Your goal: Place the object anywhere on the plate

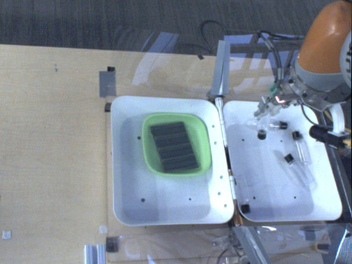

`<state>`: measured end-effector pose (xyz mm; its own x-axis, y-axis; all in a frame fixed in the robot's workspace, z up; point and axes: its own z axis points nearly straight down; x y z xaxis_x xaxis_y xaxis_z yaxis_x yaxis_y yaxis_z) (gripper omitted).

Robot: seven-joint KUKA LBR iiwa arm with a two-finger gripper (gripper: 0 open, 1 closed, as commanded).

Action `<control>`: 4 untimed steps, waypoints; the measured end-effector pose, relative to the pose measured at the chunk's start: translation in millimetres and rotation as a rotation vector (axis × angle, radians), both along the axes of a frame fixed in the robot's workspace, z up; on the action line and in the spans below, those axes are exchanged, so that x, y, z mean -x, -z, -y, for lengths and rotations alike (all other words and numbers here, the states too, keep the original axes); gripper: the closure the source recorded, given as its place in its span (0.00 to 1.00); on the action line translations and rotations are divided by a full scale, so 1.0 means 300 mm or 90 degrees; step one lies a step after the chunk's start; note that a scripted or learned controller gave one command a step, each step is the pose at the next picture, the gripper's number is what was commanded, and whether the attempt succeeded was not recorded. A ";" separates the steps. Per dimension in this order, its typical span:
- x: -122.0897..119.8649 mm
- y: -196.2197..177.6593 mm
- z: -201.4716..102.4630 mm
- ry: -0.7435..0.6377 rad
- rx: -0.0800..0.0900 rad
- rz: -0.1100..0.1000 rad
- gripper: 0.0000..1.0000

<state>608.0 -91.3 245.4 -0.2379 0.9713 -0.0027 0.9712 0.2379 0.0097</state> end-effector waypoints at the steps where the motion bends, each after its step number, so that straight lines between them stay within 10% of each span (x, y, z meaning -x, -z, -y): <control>1: 0.030 0.187 -0.179 -0.079 0.000 -0.002 1.00; 2: 0.072 0.116 -0.444 -0.220 0.001 0.000 1.00; 3: 0.072 0.116 -0.443 -0.220 0.001 -0.001 0.00; 4: -0.043 0.198 -0.352 -0.210 0.001 -0.001 0.00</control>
<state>620.9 14.2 186.0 -0.5401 0.8416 -0.0035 0.8415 0.5402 0.0071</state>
